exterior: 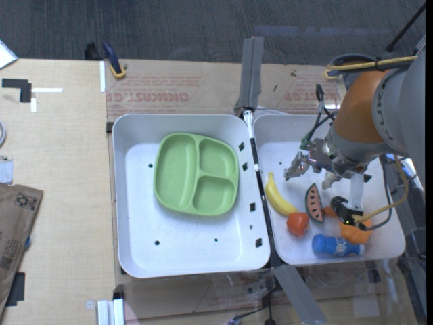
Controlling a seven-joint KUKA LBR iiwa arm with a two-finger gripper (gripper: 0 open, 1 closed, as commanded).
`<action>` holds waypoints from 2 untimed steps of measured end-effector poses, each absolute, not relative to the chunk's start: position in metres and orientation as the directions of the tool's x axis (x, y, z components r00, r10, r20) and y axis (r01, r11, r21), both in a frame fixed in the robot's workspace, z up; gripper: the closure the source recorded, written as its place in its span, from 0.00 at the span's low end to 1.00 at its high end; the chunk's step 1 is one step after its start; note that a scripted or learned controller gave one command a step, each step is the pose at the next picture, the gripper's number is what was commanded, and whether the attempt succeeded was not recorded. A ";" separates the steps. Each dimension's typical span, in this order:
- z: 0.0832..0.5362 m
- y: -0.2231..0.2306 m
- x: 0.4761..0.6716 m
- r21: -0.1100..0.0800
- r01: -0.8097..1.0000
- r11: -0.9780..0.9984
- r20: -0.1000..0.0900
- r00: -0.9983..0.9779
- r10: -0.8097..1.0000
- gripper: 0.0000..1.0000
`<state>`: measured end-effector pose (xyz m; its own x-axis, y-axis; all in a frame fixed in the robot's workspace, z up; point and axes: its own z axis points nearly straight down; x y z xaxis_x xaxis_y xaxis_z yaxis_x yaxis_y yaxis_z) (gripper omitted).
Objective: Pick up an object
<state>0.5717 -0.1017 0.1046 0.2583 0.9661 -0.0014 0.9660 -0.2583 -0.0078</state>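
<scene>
A: Where are the pickable things kept?

B: In the right bin (284, 249): banana (276, 195), watermelon slice (314, 202), tomato (297, 223), blue bottle (335, 246).

A: And the gripper (298, 166)?

B: It is hung above the banana, nothing seen gripped; whether it is parted cannot be told.

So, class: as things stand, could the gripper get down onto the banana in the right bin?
Probably yes. The gripper hangs just right of the banana, whose top is uncovered; the tomato sits near its lower end only.
</scene>
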 end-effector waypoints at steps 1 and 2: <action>0.089 -0.141 0.525 -0.006 0.972 -0.234 0.000 0.234 0.972 0.00; 0.099 -0.190 0.485 -0.007 0.986 -0.166 0.009 0.166 0.986 0.00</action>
<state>0.4852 -0.1904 0.0991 0.1659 0.9861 0.0086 0.9861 -0.1658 -0.0069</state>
